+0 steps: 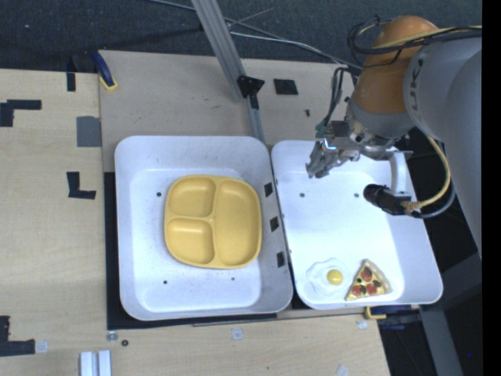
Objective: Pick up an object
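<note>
Camera view shows my end effector point(320, 163) hanging over the far end of the right bin point(407, 233); I cannot tell how it is set, and I see nothing in it. A fried egg point(326, 275) and a pizza slice point(368, 280) lie side by side at that bin's near edge, well apart from it, while the left bin point(141, 210) holds a yellow divided plate point(212, 221).

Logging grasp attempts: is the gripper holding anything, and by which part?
Nothing held: the gripper hangs over the right bin, far from fried egg and pizza slice.
</note>
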`<state>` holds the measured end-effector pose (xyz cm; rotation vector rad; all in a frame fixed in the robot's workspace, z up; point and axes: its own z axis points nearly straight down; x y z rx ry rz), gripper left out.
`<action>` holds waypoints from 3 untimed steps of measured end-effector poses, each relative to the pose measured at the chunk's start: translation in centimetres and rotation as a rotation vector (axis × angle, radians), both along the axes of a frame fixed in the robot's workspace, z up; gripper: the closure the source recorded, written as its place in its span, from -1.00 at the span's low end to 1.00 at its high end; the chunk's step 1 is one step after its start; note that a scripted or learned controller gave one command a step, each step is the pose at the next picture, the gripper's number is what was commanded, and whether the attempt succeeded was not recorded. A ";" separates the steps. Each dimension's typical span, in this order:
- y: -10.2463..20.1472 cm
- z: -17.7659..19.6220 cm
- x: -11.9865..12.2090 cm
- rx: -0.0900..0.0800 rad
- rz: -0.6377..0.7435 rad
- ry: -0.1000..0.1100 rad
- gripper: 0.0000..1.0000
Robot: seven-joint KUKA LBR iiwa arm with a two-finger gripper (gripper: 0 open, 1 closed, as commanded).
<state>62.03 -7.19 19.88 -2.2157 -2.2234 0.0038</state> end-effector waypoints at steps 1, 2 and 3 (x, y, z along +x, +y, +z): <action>4.3 -0.4 -1.4 0.000 0.001 0.000 1.00; 9.2 -0.2 -4.0 0.001 0.002 0.000 1.00; 14.2 1.4 -5.2 0.001 0.004 -0.002 1.00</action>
